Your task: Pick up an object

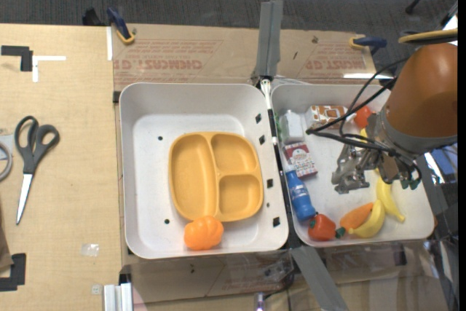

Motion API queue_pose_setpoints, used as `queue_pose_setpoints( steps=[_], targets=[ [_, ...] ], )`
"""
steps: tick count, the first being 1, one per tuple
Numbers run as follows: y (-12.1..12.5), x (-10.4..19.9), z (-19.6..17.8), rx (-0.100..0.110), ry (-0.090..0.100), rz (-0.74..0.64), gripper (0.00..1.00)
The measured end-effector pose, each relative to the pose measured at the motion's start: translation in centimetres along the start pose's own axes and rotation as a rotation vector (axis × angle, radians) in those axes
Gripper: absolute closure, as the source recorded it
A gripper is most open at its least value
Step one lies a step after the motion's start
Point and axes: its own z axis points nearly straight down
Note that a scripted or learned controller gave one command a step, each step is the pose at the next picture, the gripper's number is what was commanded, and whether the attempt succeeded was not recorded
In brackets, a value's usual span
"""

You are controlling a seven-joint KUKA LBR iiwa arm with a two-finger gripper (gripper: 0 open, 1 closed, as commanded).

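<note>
Low in the right bin (pixel 419 229), at the right of the frame, the gripper (pixel 352 175) hangs over bare white floor, and whether it is released or clenched cannot be told from this slant; nothing visibly sits in its grasp. Just to its right lies the banana (pixel 386 204), yellow and curved, running down toward the lower right, with a second yellow-orange piece near its lower end. I judge it a light, smooth toy, probably stiff and a bit slippery, best taken across its narrow middle. Further left sit a red pepper (pixel 321 227), a blue bottle (pixel 298 193) and small cartons along the bin's left wall. Beyond, the left bin (pixel 138 178) holds a yellow divided tray (pixel 215 176) and an orange fruit (pixel 203 233).
</note>
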Motion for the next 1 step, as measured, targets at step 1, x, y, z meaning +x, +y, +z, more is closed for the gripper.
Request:
queue_pose_setpoints(
  steps=[1],
  targets=[
    [-6.8,-0.7,4.0,0.0,-0.003,-0.48,1.0]
  ],
)
